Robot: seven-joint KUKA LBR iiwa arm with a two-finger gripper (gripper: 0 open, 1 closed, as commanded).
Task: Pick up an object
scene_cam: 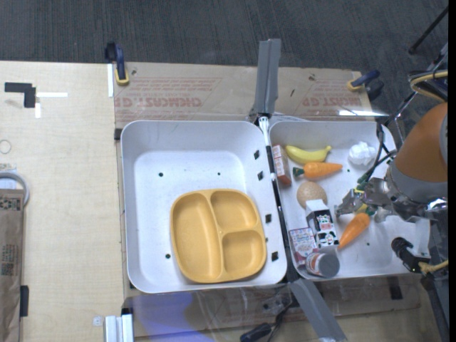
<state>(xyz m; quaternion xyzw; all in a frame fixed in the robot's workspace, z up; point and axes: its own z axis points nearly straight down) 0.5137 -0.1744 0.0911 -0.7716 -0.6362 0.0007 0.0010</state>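
Camera view: the grey two-finger gripper (358, 199) hangs low over the right-hand shallow white plastic bin (370, 262), toward its right wall, reaching in from the arm's side. How far apart its tips stand I cannot tell; they merge with the clutter under them, and nothing is plainly seated between them. The nearest candidate is the lower orange plastic carrot (354, 230), lying at a slant just below the gripper's tip, its thick end up near the tip and its point aimed at the bin's front wall; whether they touch is unclear.

To do this step well, I judge the claw should straddle the carrot across its narrow width near the thick end, descend squarely, and close only once low enough, since a tapered, smooth shape may squirt out. The small white printed carton (323, 226) lies just left of the carrot, so the left side offers little room.
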